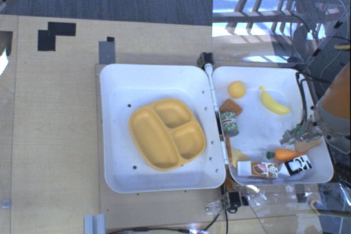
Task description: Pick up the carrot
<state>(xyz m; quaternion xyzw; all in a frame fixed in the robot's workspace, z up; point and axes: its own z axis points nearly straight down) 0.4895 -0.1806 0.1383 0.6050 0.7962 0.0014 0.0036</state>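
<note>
The carrot [284, 154], orange with a green tip at its left end, lies near the front of the right bin [249, 118]. It rests just behind a juice carton [262, 169] and a black-and-white box [299, 164]. My gripper [299, 135] hangs at the bin's right side, slightly above and to the right of the carrot. Nothing is visibly held in it. The arm's orange band [337, 97] sits at the view's right edge.
The right bin also holds an orange ball [237, 89], a banana [273, 102], a brown block [231, 107], a small can [230, 124] and a tan piece [307, 145] by the gripper. A yellow divided plate [166, 133] lies in the left bin [118, 118].
</note>
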